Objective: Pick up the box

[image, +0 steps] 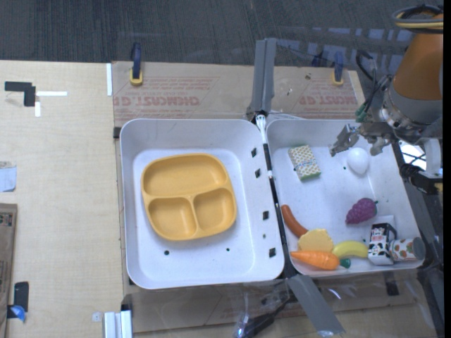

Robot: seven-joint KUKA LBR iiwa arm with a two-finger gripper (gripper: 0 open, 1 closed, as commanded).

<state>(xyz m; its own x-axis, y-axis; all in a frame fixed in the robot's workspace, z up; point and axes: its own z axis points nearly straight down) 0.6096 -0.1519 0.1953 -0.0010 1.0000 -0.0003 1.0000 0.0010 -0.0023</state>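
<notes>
Two bins sit side by side on the desk (56, 189). A tray (188, 194) lies in the left bin (134, 210). The right bin (398, 189) holds toy foods, with the box (380, 243) near its front right corner.

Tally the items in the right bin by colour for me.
White: 1, egg
Green: 1, sponge
Purple: 1, grapes
Orange: 2, hot dog, carrot
Yellow: 2, cheese, banana
Printed: 2, box, can
Total: 9

The box (380, 243), a small carton printed black-and-white with cow markings, stands upright in the right bin's (331, 189) near corner, well below the gripper (359, 138), untouched.
</notes>
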